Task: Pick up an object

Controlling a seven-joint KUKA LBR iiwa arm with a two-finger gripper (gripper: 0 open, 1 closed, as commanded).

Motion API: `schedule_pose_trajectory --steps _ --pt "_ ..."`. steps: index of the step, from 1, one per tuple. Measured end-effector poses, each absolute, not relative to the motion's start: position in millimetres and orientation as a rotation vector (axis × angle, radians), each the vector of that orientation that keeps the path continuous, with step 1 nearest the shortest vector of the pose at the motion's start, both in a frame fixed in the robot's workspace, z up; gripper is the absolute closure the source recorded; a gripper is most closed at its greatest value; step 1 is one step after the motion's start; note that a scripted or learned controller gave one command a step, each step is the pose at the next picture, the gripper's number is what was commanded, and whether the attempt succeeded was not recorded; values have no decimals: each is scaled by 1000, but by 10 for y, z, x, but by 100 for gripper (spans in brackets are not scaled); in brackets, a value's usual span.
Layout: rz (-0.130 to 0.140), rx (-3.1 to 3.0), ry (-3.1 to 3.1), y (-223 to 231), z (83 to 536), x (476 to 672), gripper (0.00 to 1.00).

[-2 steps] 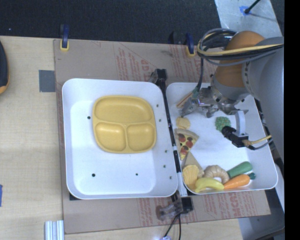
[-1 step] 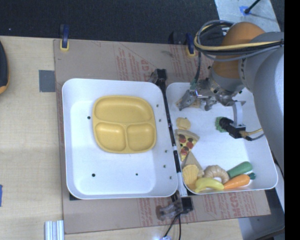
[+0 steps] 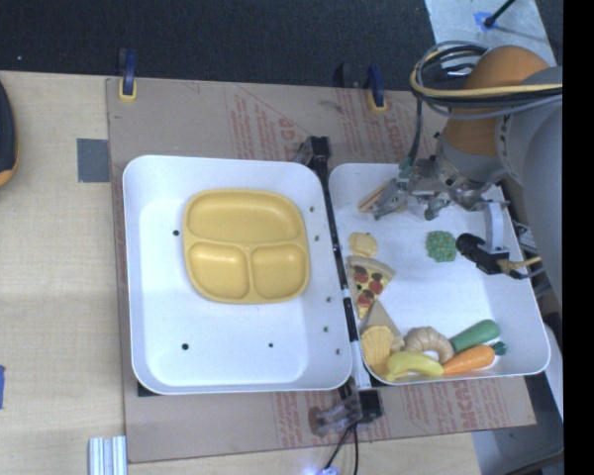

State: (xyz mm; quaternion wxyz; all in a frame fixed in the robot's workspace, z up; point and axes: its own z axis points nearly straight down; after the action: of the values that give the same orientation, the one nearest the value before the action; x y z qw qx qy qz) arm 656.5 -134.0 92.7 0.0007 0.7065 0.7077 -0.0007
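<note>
The gripper [image 3: 388, 198] hangs low over the upper part of the right bin [image 3: 531, 310], its fingers spread apart with nothing between them. Just below it in the middle of the frame lie a broccoli floret [image 3: 441, 245], a small yellow piece [image 3: 362, 243] and a pizza slice [image 3: 369, 281], while a banana [image 3: 414, 366], a carrot [image 3: 469, 360] and a green vegetable [image 3: 474, 334] crowd the bin's lower edge. The left bin [image 3: 153, 295] holds a yellow divided plate [image 3: 246, 244] near its centre.
</note>
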Motion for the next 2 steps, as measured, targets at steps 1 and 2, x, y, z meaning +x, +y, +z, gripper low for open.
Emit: schedule_pose_trajectory --steps 1,2 --pt "-8 2225 2221 -1972 922 6281 0" --pt "-7 2219 2232 -1648 916 6030 0"
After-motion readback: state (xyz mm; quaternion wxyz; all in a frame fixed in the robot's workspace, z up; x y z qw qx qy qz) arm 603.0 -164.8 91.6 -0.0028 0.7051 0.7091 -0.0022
